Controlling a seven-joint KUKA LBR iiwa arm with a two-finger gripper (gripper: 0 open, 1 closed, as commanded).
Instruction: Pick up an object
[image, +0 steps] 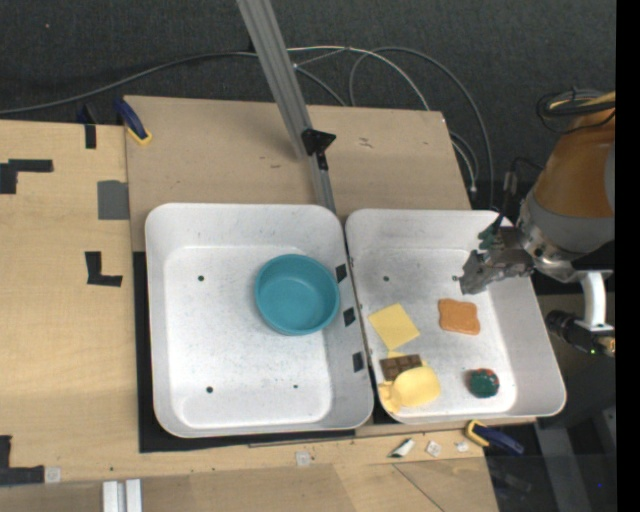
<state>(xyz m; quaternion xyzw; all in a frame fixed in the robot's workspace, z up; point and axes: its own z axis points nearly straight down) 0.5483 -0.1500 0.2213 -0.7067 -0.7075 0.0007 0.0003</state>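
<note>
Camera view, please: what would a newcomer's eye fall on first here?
Probably the teal bowl, alone near the middle of the left bin. Next, the right bin, where an orange block, a yellow square, a yellow lump and a small green ball lie. The gripper hangs just above the orange block.
</note>
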